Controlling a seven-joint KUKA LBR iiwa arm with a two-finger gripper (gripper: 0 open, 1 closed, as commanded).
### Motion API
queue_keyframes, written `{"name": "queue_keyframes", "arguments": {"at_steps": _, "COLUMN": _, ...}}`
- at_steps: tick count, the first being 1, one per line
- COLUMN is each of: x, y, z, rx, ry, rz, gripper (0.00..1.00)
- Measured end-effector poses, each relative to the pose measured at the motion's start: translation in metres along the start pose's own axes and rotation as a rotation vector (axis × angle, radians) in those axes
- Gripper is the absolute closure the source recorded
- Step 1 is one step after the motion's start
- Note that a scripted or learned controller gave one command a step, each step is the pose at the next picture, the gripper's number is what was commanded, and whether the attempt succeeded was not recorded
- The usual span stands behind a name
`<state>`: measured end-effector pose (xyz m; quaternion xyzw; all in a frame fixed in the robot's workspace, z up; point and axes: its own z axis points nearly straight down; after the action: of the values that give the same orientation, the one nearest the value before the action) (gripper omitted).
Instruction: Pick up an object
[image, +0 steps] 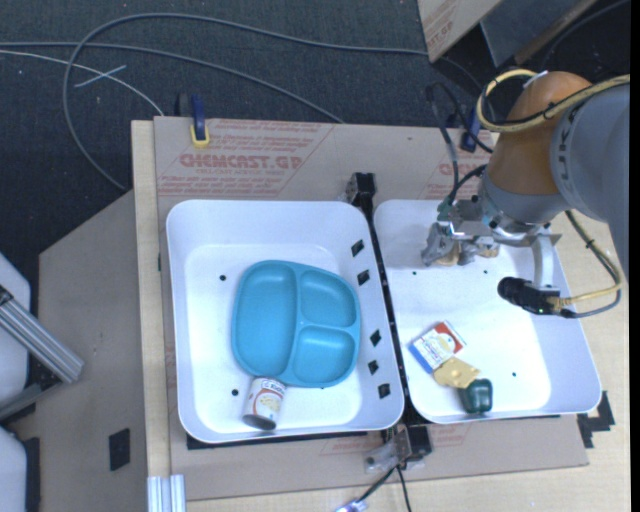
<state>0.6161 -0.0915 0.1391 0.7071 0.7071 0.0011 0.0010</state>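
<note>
My gripper (455, 250) hangs low over the far left part of the right bin (545, 345), under the grey arm with its orange band. Nearer the front of that bin lie a small blue, red and white packet (436, 346), a yellowish lump (455, 374) and a dark green object (478, 396), close together and well apart from the gripper. The left bin (190, 300) holds a blue divided plate (295, 323) and a small can (265, 402) lying at the plate's front edge.
A black divider with clips (375, 300) runs between the two bins. Cables (545, 295) loop from the arm over the right bin's right side. The bins rest on a cardboard-covered bench (250, 155).
</note>
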Motion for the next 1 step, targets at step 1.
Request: {"name": "queue_keyframes", "arguments": {"at_steps": 1, "x": -0.0088, "y": 0.0058, "z": -0.0574, "rx": -0.002, "ry": -0.001, "rz": -0.001, "gripper": 1.0}}
